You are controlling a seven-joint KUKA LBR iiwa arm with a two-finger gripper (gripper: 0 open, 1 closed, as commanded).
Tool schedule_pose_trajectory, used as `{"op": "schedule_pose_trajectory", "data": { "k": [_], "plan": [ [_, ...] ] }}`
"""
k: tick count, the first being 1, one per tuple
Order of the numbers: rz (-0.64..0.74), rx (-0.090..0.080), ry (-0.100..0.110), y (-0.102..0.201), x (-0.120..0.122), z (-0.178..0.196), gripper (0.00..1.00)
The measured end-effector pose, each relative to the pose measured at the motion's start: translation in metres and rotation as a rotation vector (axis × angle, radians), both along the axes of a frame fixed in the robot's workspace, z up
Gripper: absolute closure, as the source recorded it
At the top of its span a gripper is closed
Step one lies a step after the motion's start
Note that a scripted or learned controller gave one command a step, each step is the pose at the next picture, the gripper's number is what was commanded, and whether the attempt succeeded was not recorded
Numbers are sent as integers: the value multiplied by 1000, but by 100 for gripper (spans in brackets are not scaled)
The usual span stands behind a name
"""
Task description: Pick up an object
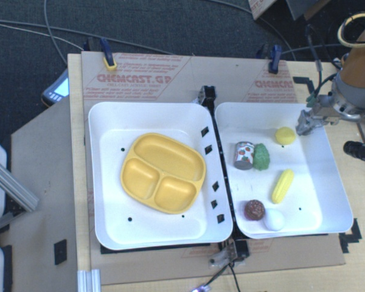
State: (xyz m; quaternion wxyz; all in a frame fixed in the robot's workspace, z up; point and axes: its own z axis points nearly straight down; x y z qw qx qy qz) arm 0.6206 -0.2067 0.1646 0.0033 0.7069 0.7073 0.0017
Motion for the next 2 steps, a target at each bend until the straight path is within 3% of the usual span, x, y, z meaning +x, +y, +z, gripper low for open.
{"op": "schedule_pose_trajectory", "data": {
  "k": [1, 2],
  "plan": [
    [2, -1, -2, 3, 6, 65, 100],
    [1, 2, 4, 3, 6, 71, 100]
  ]
}}
